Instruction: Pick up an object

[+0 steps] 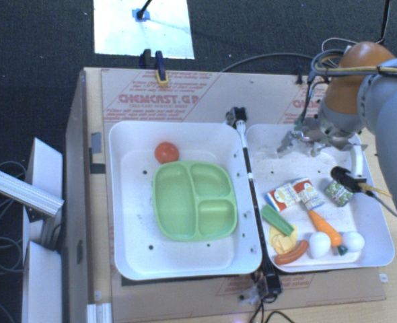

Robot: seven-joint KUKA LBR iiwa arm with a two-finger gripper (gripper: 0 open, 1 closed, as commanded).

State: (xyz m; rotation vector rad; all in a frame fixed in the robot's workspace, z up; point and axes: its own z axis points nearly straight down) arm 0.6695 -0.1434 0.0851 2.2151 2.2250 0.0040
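two white bins [138,261] crowd the tabletop [185,89]; arm's jaws [305,142] spread open, empty, above right bin's far end, toys [299,195] nearer.

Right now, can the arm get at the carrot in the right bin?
Probably yes. The carrot lies in the open with nothing over it, and the gripper hangs over the same bin's far end. A carton and an egg crowd its ends.
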